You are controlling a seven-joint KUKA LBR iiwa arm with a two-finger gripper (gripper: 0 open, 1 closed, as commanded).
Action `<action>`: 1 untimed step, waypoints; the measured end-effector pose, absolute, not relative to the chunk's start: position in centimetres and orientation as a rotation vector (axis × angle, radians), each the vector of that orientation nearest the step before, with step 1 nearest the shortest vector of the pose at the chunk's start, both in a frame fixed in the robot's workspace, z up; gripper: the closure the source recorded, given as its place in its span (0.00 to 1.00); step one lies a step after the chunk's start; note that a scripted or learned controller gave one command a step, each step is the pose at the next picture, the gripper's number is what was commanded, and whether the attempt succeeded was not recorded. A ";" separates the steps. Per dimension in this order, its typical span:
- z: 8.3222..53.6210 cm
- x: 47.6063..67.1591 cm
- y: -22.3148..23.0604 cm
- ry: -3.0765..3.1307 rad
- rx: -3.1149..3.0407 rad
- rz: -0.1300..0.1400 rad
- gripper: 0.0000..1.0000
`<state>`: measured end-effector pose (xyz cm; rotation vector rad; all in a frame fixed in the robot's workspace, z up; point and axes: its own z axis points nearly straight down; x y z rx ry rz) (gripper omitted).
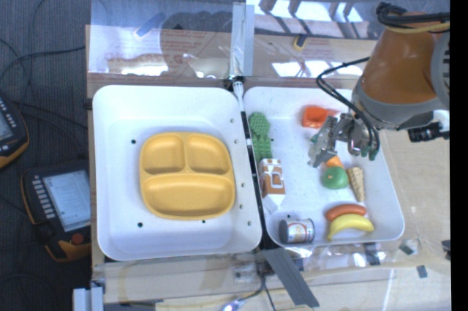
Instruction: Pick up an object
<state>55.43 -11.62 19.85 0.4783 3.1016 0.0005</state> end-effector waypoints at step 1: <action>27.6 59.5 -11.6 3.049 0.745 -0.001 1.00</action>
